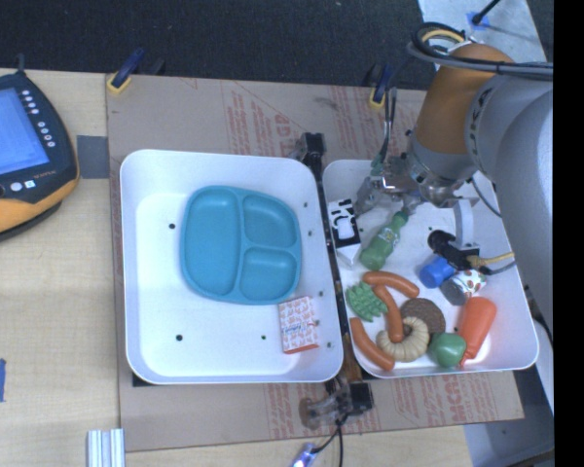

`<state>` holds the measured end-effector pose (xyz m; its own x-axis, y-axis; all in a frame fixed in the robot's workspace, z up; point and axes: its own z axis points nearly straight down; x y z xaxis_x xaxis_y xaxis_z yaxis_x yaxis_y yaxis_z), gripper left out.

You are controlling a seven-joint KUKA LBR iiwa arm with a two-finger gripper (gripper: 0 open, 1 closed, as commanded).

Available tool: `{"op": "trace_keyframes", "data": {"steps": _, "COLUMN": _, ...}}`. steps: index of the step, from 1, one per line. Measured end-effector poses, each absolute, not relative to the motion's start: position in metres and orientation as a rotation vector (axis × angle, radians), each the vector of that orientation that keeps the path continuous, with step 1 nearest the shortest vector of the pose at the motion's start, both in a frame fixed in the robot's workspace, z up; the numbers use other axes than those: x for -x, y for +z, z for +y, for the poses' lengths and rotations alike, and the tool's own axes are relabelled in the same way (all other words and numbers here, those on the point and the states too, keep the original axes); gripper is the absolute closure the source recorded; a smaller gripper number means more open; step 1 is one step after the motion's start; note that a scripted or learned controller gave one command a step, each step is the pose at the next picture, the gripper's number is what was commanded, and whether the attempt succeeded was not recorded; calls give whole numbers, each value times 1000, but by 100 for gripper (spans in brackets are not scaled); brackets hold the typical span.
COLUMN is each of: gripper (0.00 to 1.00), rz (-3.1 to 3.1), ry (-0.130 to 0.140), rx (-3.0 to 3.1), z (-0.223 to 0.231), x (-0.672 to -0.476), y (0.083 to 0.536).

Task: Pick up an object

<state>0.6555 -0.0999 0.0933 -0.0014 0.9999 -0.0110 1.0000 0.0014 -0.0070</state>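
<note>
My gripper (401, 200) hangs over the far end of the right bin (511, 358), its fingers spread apart with nothing between them. Just below it lies a green toy bottle (381, 244), neck pointing up toward the fingers. Further forward in this bin are a blue block (435, 272), an orange sausage (391, 285), a green leafy piece (363, 303), a brown disc (425, 314), a beige ring (407, 342), a green pepper (448, 349) and a carrot (477, 324).
The left bin (146, 339) holds a blue divided plate (241, 244) and a small red-and-white packet (298, 324). A teach pendant (19, 154) lies on the bench at far left. The grey arm (506, 134) covers the right bin's far right corner.
</note>
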Motion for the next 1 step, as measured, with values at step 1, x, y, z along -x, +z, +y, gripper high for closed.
{"op": "trace_keyframes", "data": {"steps": 1, "gripper": 0, "rz": 2221, "ry": -20, "rx": -2218, "z": -100, "x": -656, "y": 93}}
